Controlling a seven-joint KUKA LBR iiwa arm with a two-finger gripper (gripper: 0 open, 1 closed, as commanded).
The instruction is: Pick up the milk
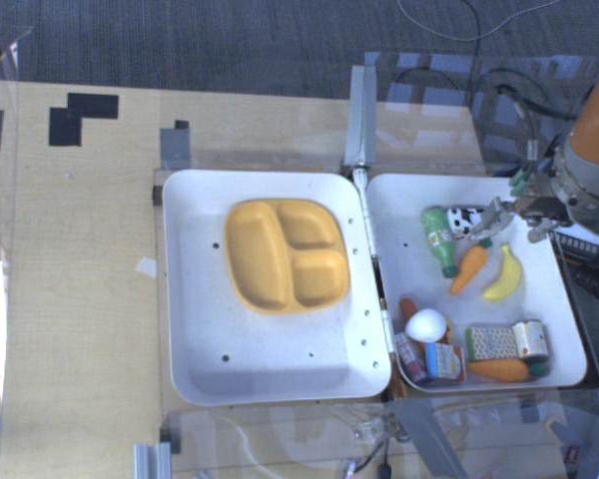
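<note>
Hand (pixel 506 220) hovers over the right shallow white bin (pixel 569 307), fingers spread, gripping nothing — small black-and-white cow-patterned milk carton (pixel 466 221) lies just left of it, touching the green plastic bottle (pixel 440 239), above the orange toy carrot (pixel 467 268).

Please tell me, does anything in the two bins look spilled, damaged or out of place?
Nothing looks spilled or broken. The yellow divided plate lies flat in the left white bin. The toy food, such as the orange carrot and yellow banana, lies loosely jumbled in the right white bin, which seems normal here.
</note>
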